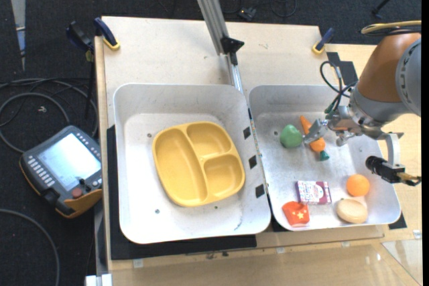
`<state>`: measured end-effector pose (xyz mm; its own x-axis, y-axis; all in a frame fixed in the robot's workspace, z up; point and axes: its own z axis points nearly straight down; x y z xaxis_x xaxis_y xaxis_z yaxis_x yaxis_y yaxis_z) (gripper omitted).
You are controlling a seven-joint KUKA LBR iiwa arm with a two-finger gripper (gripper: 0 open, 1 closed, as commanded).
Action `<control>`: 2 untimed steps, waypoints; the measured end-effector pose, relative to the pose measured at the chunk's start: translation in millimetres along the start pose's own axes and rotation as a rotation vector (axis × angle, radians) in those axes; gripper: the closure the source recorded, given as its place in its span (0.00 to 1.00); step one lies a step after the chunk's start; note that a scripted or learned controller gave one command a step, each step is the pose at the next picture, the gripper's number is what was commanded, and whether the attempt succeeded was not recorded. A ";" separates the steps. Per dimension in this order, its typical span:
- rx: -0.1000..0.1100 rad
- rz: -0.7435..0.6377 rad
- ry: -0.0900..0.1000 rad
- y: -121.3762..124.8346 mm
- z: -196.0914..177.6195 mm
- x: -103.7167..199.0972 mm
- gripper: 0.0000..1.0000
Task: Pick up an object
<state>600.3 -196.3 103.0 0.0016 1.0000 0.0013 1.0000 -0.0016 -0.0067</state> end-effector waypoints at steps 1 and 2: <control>-0.009 0.000 -0.002 2.4 -14.5 -0.2 1.00; -0.013 -0.004 -0.003 2.2 -57.5 1.9 1.00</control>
<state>602.9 -194.5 160.5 -0.0020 1.0000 -0.0020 1.0000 0.0020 0.0059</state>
